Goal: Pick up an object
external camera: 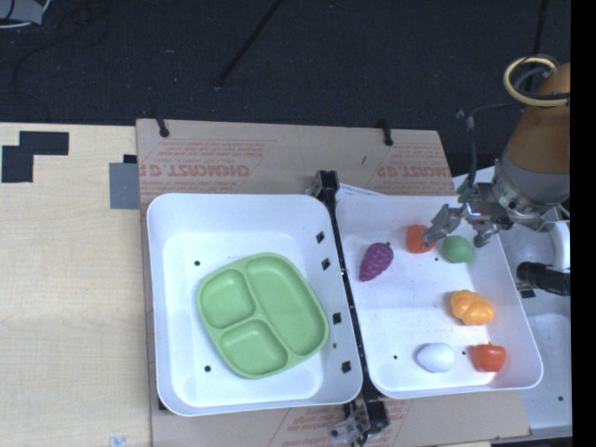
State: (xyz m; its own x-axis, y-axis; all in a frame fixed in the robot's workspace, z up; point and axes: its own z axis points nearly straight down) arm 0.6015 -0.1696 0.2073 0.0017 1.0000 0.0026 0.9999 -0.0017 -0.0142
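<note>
Six loose items lie in the right bin; the left bin bears one green divided plate.

- Gripper: low over the right bin's far corner, fingers spread wide, nothing between them.
- Green ball: just below the gap between the fingers, nearer the right-hand finger; contact cannot be told.
- Red-orange ball: at the tip of the left-hand finger, just outside the gap.
- Purple grape bunch: well left of the fingers.
- Orange-yellow piece, white egg, red piece: nearer the camera than the fingers, well apart from them.

Step in hand, by judgement: approach and alignment, no grasp made. The next move calls for centring on one ball, most likely the green, descending further, then closing without nudging the neighbour.
</note>
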